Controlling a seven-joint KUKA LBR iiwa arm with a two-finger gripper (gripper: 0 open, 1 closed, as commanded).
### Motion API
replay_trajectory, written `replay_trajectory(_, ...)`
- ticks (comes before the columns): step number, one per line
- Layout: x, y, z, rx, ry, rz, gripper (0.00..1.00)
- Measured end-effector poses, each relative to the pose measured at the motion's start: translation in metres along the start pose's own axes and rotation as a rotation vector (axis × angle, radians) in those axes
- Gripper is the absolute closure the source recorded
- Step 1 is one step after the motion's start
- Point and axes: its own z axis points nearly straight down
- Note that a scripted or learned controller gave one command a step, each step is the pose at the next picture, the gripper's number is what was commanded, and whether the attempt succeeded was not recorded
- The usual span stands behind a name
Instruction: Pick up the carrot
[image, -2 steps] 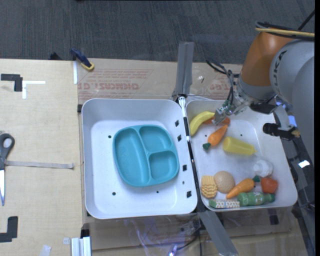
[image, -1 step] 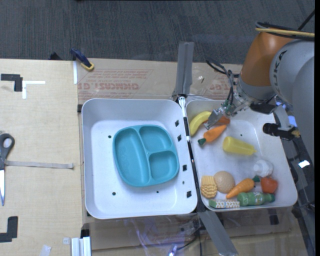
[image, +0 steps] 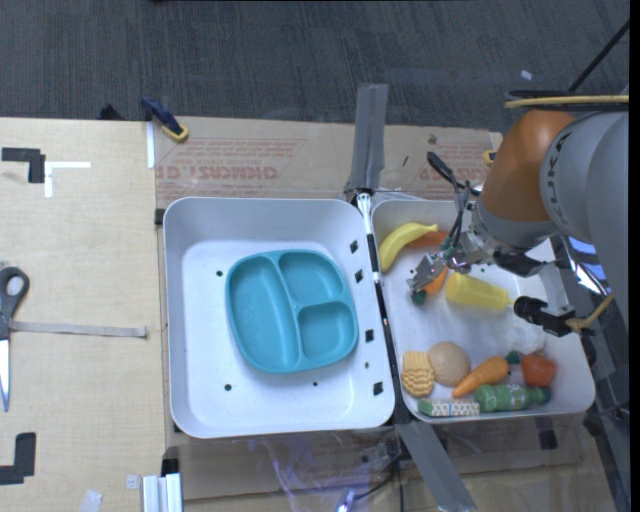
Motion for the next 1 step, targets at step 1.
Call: replay_trajectory(1,-0.0008,0.0003,-0.0095,0.000,-0.001,-0.002,1.00)
